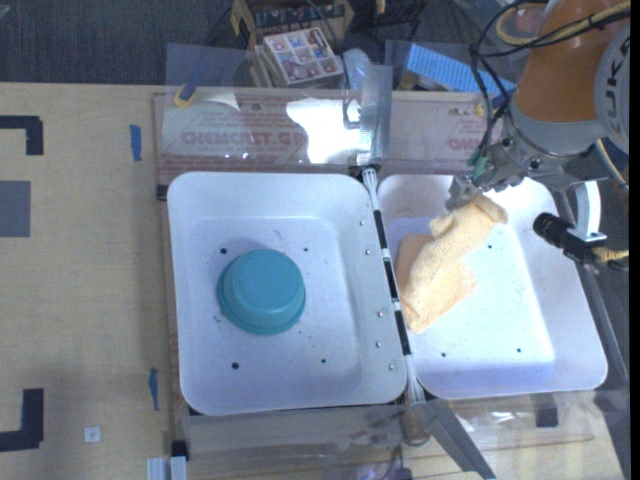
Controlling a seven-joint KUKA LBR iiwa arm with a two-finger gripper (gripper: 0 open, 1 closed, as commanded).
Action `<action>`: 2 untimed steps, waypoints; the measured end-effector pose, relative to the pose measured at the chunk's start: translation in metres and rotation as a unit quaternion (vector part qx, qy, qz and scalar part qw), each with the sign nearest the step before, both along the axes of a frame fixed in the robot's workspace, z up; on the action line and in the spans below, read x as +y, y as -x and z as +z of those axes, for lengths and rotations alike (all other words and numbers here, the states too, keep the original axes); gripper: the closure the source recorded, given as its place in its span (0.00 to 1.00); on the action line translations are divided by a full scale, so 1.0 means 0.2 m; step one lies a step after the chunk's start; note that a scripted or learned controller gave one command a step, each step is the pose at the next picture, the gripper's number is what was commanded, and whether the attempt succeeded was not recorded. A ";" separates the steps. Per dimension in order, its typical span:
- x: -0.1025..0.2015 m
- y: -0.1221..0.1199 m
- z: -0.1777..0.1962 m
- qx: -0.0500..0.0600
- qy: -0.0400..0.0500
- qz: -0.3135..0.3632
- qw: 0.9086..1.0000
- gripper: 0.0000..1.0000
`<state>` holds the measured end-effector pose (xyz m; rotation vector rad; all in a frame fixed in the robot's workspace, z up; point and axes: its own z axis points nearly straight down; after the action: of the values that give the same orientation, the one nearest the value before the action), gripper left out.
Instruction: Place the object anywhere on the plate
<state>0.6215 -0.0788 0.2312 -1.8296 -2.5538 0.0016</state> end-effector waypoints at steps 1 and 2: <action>0.01 0.00 -0.03 0.000 0.000 0.002 1.000 1.00; 0.24 0.03 -0.05 -0.001 -0.001 0.201 0.980 1.00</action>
<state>0.6150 -0.0308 0.2208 -1.2780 -2.8708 -0.0014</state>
